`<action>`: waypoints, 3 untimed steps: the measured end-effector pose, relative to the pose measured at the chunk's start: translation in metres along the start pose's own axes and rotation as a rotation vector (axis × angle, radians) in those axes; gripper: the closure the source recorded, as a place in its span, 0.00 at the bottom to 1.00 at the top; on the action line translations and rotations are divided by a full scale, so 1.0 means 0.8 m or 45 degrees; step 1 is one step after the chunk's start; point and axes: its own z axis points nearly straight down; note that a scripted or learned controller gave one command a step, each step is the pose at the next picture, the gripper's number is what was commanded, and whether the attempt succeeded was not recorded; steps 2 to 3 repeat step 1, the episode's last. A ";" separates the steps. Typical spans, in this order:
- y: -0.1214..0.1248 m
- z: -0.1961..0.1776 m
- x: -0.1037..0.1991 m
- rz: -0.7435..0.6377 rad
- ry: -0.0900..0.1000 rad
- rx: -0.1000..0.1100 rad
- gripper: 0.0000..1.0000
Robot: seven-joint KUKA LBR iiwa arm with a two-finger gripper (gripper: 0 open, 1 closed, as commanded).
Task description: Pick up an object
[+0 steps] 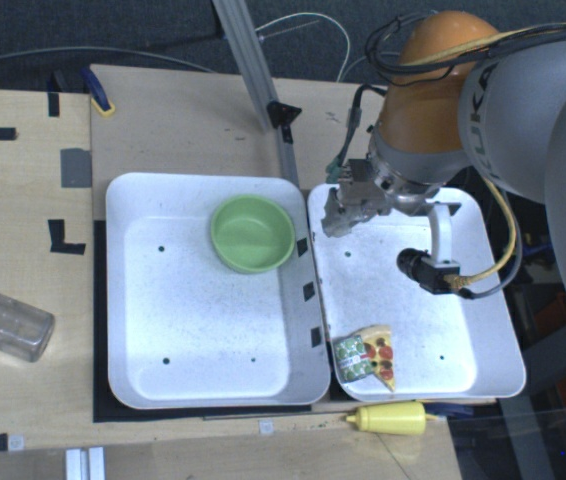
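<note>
Opening of the gripper (341, 216) cannot be told. The small packet (365, 355) is laid in the right bin's (468, 373) near left corner, well apart from it. It is judged light and crinkly, best pinched across its middle.

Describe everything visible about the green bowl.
The green bowl is a round, pale green dish, smooth and matte like plastic, standing upright with its open mouth facing up and nothing visible inside. It sits on the floor of the left bin, in the far right part, close to the wall shared with the right bin. The gripper is apart from it, over the right bin.
</note>
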 end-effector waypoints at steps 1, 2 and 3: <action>-0.034 0.002 0.061 -0.002 0.000 0.000 1.00; -0.034 0.002 0.061 -0.002 0.000 0.000 1.00; -0.034 0.002 0.061 -0.002 0.000 0.000 1.00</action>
